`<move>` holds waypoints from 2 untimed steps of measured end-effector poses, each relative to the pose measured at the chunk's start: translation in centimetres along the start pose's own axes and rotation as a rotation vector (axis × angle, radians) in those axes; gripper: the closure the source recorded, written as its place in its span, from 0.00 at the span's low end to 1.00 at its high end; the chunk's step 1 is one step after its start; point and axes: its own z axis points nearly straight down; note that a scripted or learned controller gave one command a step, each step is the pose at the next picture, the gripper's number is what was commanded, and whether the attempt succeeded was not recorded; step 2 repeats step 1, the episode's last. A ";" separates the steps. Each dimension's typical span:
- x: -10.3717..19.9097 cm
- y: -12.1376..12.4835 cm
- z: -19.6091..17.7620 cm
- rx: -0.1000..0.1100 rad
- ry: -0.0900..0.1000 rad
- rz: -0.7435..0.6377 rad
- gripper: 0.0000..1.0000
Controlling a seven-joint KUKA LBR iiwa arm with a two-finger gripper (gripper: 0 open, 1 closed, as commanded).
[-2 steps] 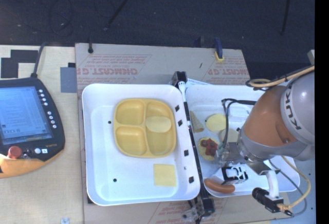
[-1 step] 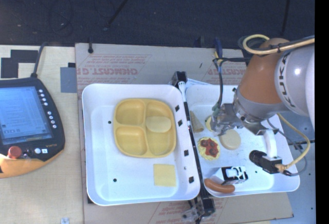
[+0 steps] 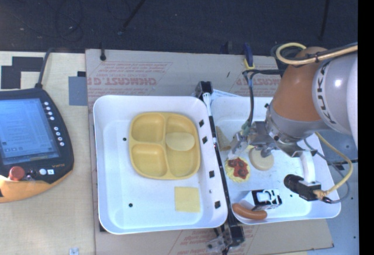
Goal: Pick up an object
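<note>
- Step in hand, as I judge it: the gripper hangs low in the right bin, at centre right of the frame, reaching for a pick.
- Likely targets lie just below it: a pale round piece and a red-topped piece.
- Next it needs a straight descent onto one piece.
- The arm's bulk hides the gripper's tip; whether it grasps anything, I cannot tell.

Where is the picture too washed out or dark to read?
Camera view: the right bin glares bluish white around the arm; the left bin's yellow tray reads clearly; the background beyond the bench is nearly black.
</note>
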 end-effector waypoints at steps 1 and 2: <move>-3.7 1.1 8.7 -0.007 -0.001 0.002 0.00; -3.7 1.1 8.7 -0.007 -0.001 0.002 0.00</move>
